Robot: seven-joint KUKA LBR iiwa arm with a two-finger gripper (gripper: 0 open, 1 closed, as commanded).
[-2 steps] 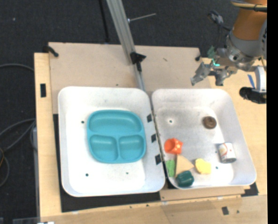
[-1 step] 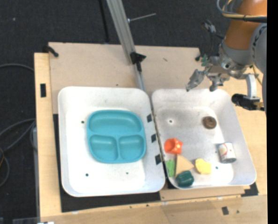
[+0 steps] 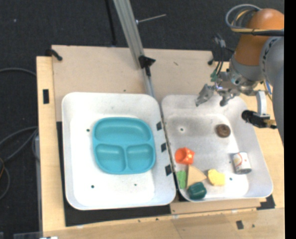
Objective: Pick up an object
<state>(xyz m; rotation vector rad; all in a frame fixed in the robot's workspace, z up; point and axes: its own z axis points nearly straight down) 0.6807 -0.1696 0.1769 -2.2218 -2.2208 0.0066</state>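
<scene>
My gripper (image 3: 213, 96) hangs over the back edge of the right bin (image 3: 197, 114), its two fingers spread open with nothing between them. Well in front of it in that bin lie a small brown round piece (image 3: 223, 130), an orange cup-like object (image 3: 184, 156), a small metal can (image 3: 241, 163), a yellow object (image 3: 216, 177), a tan wedge (image 3: 195, 175), a green strip (image 3: 181, 179) and a dark green block (image 3: 197, 190). The brown piece lies nearest, a short way toward the front.
The left bin (image 3: 78, 118) holds a teal divided plate (image 3: 123, 145). A slanted metal pole (image 3: 130, 26) rises behind the bins, ending at a clamp near their shared back corner. The grey arm with its orange band (image 3: 257, 39) comes in at the upper right.
</scene>
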